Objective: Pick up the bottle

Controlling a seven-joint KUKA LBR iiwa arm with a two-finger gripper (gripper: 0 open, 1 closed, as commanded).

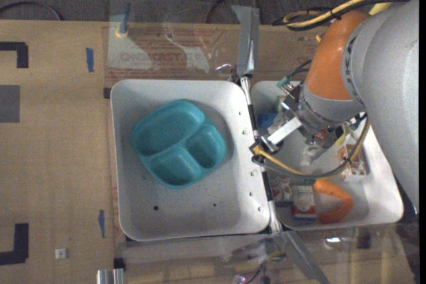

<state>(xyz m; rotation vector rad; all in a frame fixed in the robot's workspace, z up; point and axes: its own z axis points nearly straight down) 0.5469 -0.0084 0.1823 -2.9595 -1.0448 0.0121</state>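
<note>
My arm (393, 76) comes in from 3 o'clock, orange band (336, 56) above the wrist, reaching over the right bin (389, 206). The left bin (133, 209) holds a teal plate (178, 143), set toward its 10 o'clock. My claw (313, 140) hangs low in the right bin; whether it is apart or together I cannot tell. The bottle (311, 157) seems to be the pale shape just at its 6 o'clock, partly hidden. An orange thing (333, 199) and a carton (304, 203) lie further toward 6
</note>
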